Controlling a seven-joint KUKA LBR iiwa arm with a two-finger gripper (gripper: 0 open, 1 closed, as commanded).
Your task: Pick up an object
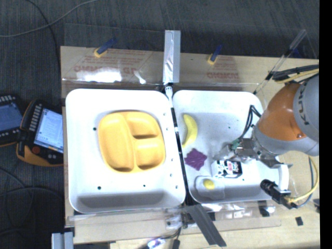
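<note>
1. You are looking down on a wooden bench (249, 69) standing on dark carpet, with cables trailing across the floor and a handheld control unit (41, 134) lying off to the left.
2. Two shallow white bins sit side by side. The left bin (78, 191) holds a yellow divided tray (132, 140).
3. The right bin (218, 102) holds a banana (190, 128) near its left wall, a purple piece (195, 158) just below the banana, a small yellow object (208, 184) near the front edge, and a black and white item (228, 168) between them and the arm.
4. The arm (285, 123) reaches in from the right. Its gripper (236, 148) hangs low in the bin, just above the black and white item and very near it.
5. You cannot tell whether the gripper is open or closed; nothing is visibly held.
6. The nearest candidate is the black and white item, directly in front of the gripper. The purple piece lies just to its left; the banana is farther left and back.
7. Risk, as a judgement: the item looks small and flat, so a close could slide off it or push it toward the yellow object.
8. A low approach could also scrape the bin floor or front wall.
</note>
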